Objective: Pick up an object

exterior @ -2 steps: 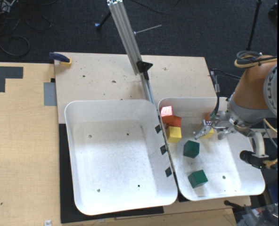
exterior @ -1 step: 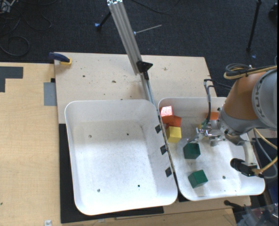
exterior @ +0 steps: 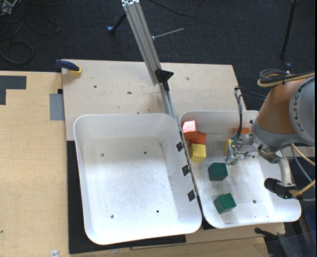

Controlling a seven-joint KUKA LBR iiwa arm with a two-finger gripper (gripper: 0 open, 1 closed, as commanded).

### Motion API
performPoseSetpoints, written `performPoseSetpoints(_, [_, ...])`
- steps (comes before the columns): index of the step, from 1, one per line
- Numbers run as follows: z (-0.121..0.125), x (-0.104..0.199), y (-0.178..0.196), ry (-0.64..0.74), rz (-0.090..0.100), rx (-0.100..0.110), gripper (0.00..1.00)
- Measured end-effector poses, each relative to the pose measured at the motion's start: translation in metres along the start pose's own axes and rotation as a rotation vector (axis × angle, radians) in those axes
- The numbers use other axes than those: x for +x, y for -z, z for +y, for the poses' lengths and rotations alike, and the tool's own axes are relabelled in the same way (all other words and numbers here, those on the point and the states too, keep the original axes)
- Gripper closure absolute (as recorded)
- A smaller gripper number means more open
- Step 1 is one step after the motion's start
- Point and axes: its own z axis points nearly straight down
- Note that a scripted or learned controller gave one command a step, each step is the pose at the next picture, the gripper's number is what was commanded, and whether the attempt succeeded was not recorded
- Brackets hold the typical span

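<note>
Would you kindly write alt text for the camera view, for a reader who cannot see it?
A grey robot arm reaches from the right, its gripper low in the right bin near two green blocks, a yellow block and an orange block. The left bin sits alongside.

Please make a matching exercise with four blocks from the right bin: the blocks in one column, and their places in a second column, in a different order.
Blocks:
1. pink block
2. orange block
3. yellow block
4. lower green block

Places:
A. nearest the front edge of the right bin
B. between the pink and yellow blocks, by the divider
C. farthest back, by the divider
D. just in front of the orange block

Pairs: 1-C, 2-B, 3-D, 4-A
</note>
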Motion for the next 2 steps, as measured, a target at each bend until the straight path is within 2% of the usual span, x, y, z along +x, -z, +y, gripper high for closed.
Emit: performPoseSetpoints(2, [-0.007, -0.003, 0.125, 0.011, -0.002, -0.009, 1.0])
